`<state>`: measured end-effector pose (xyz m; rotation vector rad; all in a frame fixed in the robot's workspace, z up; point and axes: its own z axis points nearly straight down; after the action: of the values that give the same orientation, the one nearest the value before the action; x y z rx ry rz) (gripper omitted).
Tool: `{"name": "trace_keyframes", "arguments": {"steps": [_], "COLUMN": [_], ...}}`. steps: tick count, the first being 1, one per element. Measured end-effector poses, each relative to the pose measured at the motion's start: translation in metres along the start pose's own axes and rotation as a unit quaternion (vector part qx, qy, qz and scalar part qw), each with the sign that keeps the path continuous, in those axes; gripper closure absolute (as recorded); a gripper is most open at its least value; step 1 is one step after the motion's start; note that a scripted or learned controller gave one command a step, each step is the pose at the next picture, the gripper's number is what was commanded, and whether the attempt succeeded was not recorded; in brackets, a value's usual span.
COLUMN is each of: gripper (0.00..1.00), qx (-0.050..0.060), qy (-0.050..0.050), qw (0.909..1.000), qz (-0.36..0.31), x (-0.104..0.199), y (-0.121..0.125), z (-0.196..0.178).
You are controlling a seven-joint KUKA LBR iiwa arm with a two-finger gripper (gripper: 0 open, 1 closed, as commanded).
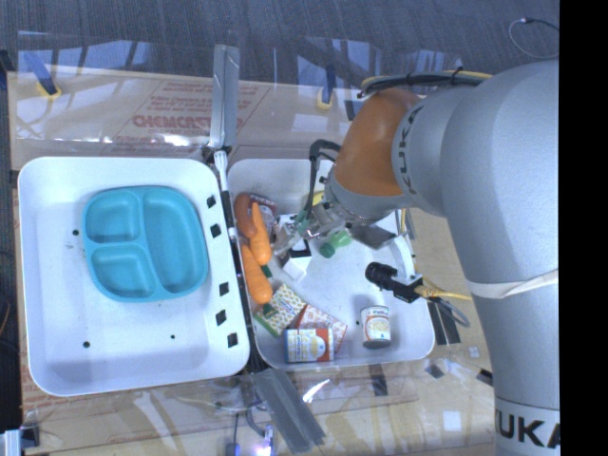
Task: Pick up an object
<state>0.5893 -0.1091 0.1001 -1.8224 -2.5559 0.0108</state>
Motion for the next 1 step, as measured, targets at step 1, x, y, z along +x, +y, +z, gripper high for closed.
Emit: {"name": "trace_keyframes", "arguments": {"steps": [1], "gripper": [1.0], "qx": [0.0], "qy": [0.002], "qw": [0.9978], "qz": [0.066], "x": [0.0653], "y": [0.0124], "z": [-0.1332]}}
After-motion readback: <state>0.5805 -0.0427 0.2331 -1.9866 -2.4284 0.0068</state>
